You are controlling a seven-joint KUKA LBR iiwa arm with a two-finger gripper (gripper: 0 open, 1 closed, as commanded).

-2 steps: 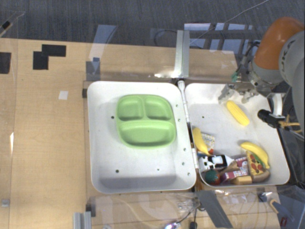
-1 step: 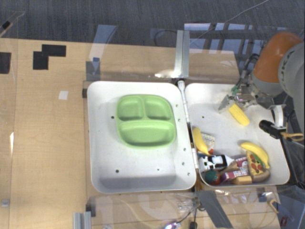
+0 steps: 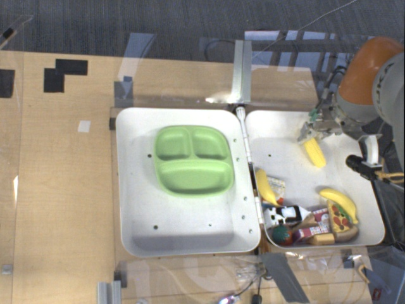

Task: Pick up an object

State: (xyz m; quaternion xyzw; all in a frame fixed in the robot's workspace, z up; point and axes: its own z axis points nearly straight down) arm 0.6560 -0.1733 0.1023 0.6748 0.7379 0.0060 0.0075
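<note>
**End effector down over the corn, far side of right bin**

Desk (image 3: 63, 170) first: pale wood, two white bins side by side. Left bin (image 3: 136, 233) carries just a green divided plate (image 3: 193, 159), sat flat near the middle, well apart from the action. Right bin (image 3: 278, 132) is the busy one, w/ most items heaped along its near edge, prob. where they slid together: a banana (image 3: 340, 202) at near right, a pizza-slice toy (image 3: 342, 221) touching it, a brown block (image 3: 314, 234), a black-and-white item (image 3: 283, 215), and another yellow piece (image 3: 266, 187) against the left wall.

Arm (image 3: 373, 81) reaches in from the right, orange band up top. End effector (image 3: 321, 126) sits at the far end of a yellow corn cob (image 3: 314, 152), which lies alone on bare bin floor, an easy target since nothing crowds it. Fingers: can't tell if apart or together, too small and dark at this angle. Corn looks to be resting on the floor, so my read is the grab isn't made yet.
</note>
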